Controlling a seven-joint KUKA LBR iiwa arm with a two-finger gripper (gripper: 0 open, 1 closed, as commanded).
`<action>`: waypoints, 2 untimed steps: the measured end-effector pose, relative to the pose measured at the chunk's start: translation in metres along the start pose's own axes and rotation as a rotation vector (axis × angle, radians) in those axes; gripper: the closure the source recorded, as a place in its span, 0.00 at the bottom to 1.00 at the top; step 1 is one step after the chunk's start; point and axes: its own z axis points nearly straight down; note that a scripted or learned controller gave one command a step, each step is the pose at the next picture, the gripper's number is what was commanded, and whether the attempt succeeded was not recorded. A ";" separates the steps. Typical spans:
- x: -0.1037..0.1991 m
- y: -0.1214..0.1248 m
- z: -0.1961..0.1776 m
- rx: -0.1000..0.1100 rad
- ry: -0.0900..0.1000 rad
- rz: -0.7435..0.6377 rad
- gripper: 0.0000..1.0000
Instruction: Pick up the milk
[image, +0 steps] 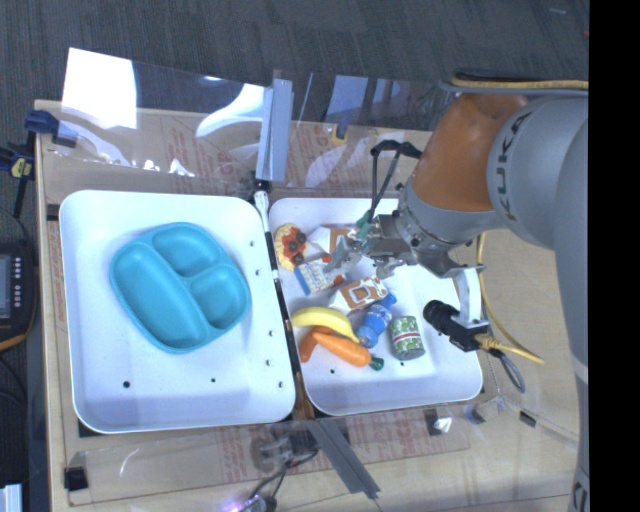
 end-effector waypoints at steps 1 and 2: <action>-0.050 0.023 0.092 0.002 -0.001 0.047 0.00; -0.060 0.065 0.128 -0.022 -0.005 -0.012 0.00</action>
